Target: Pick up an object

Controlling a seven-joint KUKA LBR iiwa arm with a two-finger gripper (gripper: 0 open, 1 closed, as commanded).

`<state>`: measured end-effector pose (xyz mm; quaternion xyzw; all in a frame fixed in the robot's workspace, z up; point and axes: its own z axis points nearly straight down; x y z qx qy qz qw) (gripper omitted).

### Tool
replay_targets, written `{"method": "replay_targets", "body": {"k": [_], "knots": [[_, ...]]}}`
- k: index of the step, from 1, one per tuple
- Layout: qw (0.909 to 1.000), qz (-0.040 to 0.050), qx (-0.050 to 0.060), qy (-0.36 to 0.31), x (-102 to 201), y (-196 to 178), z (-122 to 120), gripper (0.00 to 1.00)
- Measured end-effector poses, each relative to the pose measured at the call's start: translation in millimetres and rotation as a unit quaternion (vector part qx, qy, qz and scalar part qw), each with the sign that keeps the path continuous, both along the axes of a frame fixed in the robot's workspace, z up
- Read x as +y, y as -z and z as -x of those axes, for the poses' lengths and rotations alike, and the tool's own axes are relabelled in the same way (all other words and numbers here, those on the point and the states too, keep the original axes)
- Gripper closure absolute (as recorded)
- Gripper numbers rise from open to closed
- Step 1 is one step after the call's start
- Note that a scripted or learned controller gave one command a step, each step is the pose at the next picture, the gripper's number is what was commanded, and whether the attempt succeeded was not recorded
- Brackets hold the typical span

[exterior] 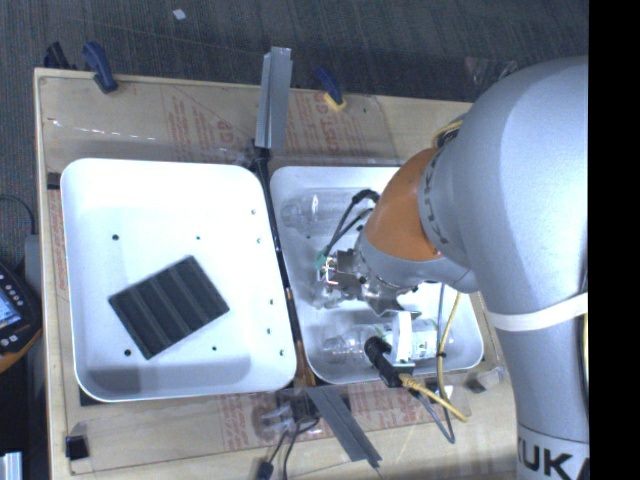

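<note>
The arm (520,218) reaches into the right bin (290,183) over clear plastic items (345,345). A dark ridged panel (168,306) lies in the left bin (90,183). The state of the hand (345,278) cannot be determined.

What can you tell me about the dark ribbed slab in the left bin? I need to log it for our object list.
The dark ribbed slab is a flat, near-black rectangle with parallel ridges along its length; it looks like rubber or plastic, though the material is uncertain. It lies flat on the floor of the left bin, turned at a slant to the walls, toward the bin's lower left. It touches only the bin floor, and the gripper is over in the right bin.
</note>
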<state>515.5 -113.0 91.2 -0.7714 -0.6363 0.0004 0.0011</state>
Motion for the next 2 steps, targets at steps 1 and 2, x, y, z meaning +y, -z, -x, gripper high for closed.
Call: {"method": "replay_targets", "body": {"k": [1, 2], "knots": [[0.9974, 0.0002, -0.001, -0.071, -17.9, -0.2, -14.3, 1.00], [0.9974, 0.0001, 0.000, -0.072, -17.8, -0.1, -14.3, 0.00]]}}
